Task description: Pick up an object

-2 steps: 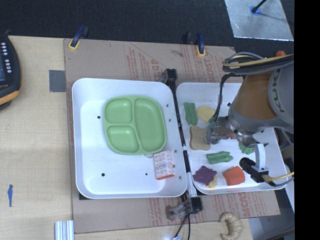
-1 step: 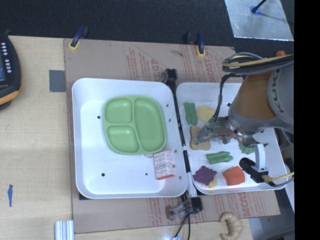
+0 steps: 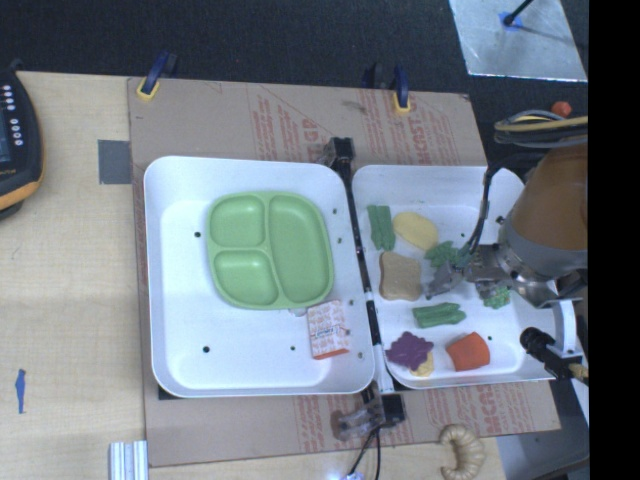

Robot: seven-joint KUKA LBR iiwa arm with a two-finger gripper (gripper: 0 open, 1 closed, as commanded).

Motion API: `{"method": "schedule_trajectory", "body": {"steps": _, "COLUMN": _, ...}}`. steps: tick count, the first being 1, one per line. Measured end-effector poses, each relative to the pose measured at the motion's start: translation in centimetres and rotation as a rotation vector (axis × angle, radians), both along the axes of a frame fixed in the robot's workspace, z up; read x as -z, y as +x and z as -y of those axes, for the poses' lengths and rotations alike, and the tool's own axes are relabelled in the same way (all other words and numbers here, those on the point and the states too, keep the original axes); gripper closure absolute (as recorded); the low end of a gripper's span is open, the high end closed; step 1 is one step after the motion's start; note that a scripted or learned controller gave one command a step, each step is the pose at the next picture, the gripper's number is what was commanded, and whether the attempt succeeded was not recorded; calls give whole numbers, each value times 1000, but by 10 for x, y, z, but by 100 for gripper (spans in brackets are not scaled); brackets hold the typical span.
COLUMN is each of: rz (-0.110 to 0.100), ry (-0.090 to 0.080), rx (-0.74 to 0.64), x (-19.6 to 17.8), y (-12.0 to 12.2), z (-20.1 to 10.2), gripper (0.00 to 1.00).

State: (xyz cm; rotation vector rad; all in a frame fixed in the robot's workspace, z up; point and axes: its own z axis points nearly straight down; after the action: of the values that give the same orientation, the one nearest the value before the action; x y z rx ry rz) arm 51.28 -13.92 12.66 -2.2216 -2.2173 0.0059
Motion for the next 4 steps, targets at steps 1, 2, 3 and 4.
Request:
{"method": "schedule_trajectory", "body": {"steps": 1, "rz": 7, "ry": 0, "rx": -14, "x": 25, "y": 81, "z": -47, "gripper": 0}}
{"method": "schedule_trajectory", "body": {"steps": 2, "rz": 8, "ry": -1, "rx": -8, "x": 34, "y": 143, "z": -17, "gripper": 0}}
{"method": "schedule_trajectory", "body": {"steps": 3, "rz": -4, "ry": 1, "rx": -4, "x": 35, "y": 93, "z": -26, "gripper": 0}}
{"method": "schedule_trajectory", "body": {"steps": 4, "rz": 7, "ry": 0, "rx": -8, "x": 28, "y": 146, "z": -38, "gripper": 0}}
